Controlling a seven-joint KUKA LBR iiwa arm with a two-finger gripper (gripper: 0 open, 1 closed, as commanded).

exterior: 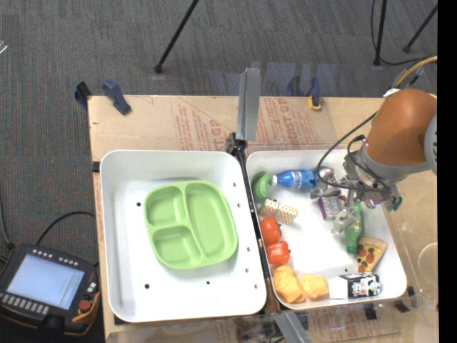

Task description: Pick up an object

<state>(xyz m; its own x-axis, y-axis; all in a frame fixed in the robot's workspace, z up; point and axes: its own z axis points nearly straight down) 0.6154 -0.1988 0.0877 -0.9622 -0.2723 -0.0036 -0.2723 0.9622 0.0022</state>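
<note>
Gripper (351,207): right bin (314,259), 3 o'clock side; finger spread cannot be told
Green bottle (353,236): just beneath gripper, toward 6 o'clock
Pizza slice (370,253): 5 o'clock of bottle
Left bin (121,263): green divided plate (191,224)

A green bottle (353,236) lies in the right bin (397,263), beside a pizza slice (370,253).

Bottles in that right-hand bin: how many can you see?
2. A blue bottle lies on its side near the bin's far edge; a green bottle lies just below the pincer, toward the right wall. Others may be hidden under the arm.
</note>
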